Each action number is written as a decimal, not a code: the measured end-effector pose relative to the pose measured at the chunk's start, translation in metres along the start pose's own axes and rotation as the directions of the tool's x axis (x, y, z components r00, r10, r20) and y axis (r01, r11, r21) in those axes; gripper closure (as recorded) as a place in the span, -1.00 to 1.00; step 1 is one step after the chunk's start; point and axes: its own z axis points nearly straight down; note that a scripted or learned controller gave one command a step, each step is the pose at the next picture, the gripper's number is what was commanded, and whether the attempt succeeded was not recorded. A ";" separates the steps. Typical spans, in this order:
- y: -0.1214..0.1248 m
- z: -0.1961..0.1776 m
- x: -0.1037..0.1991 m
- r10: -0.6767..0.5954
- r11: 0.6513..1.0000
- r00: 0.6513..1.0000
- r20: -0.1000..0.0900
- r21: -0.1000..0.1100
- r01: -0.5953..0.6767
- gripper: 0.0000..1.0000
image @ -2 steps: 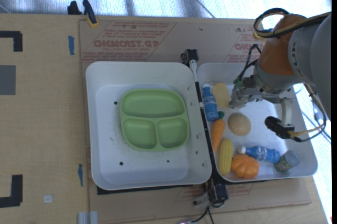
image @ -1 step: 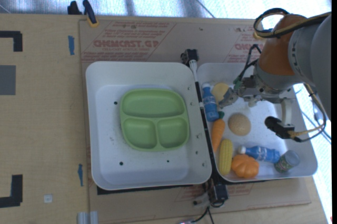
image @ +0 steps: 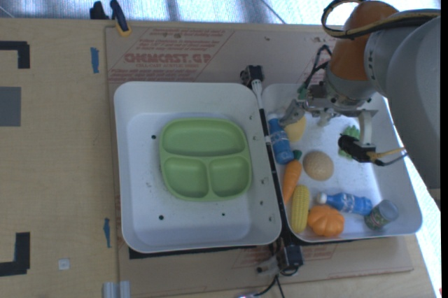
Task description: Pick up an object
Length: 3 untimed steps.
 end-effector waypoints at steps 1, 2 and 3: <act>0.000 0.000 0.000 -0.001 1.000 1.000 0.000 0.000 0.001 -1.00; -0.078 0.000 0.000 0.002 1.000 1.000 0.000 0.001 -0.002 -1.00; -0.014 0.001 -0.003 0.000 1.000 1.000 0.001 0.001 0.000 -1.00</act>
